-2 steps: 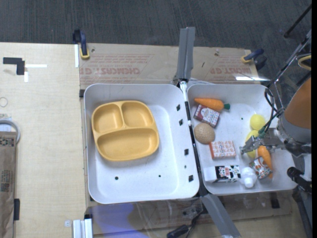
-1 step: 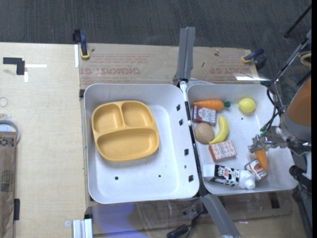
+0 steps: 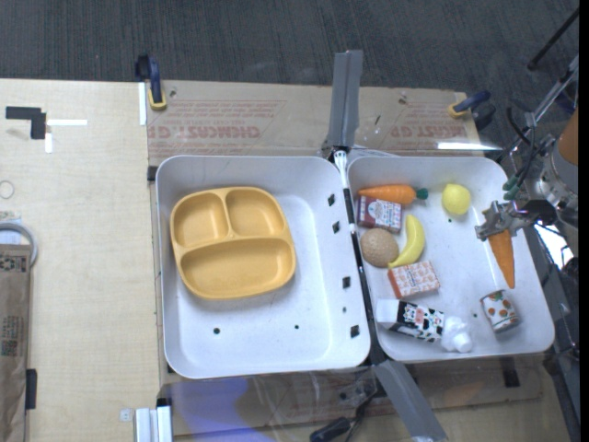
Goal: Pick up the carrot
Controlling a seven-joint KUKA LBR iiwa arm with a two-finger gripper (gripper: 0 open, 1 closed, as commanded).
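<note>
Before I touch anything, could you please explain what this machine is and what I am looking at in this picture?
One camera, fixed above the bench, looks down at a slant on two shallow white bins. The machine is a robot arm that enters from the right. Its gripper hangs over the right bin. That bin holds food items: a carrot with a green end, a lemon, a banana, small cartons and a can. A second orange, carrot-like cone shows just below the gripper, its wide end meeting it. I cannot tell whether it is gripped. The left bin holds a yellow divided plate.
</note>
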